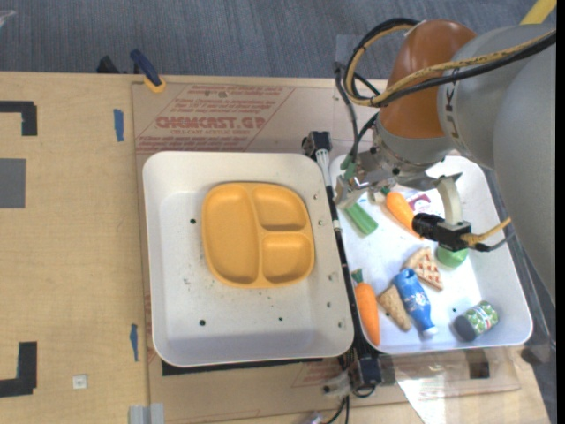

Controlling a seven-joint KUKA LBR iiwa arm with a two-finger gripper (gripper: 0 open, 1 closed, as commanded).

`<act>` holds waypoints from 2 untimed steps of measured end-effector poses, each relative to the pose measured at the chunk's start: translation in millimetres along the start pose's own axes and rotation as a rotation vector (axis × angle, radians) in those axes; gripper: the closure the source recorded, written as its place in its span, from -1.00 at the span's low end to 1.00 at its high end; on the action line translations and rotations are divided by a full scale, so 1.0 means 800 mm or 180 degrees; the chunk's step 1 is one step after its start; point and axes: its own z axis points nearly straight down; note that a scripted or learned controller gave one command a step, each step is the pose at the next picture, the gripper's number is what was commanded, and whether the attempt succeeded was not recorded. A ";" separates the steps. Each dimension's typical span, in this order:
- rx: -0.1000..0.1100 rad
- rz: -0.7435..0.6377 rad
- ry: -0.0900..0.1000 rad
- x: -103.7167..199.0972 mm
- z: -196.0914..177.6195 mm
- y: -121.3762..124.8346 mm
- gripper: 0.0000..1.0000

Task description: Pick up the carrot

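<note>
I am reaching in from three o'clock over the right bin (516,325), with my orange band (424,78) above its twelve o'clock edge. My gripper (364,180) is hanging over the bin's ten o'clock corner, close to the wall it shares with the left bin (168,325). My wrist is hiding it, so I cannot tell whether it is wide or narrow, and I am seeing nothing held in it.

The carrot (367,313), with its green top pointing to twelve o'clock, is lying at the bin's eight o'clock side along the shared wall, well apart from my gripper. A green block (361,216) is sitting just at six o'clock of my gripper, and a shorter orange carrot-like piece (401,211) is lying at four o'clock of it. A pizza slice (427,269), a blue bottle (415,301) and a can (477,320) are lying toward the bin's five o'clock side. A yellow divided plate (256,234) is sitting in the left bin.
</note>
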 end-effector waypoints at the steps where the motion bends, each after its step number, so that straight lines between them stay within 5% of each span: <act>1: -0.0043 -0.1673 -0.0048 -0.096 -0.249 0.033 1.00; 2: 0.0017 -0.1650 0.0009 0.010 -0.031 -0.012 1.00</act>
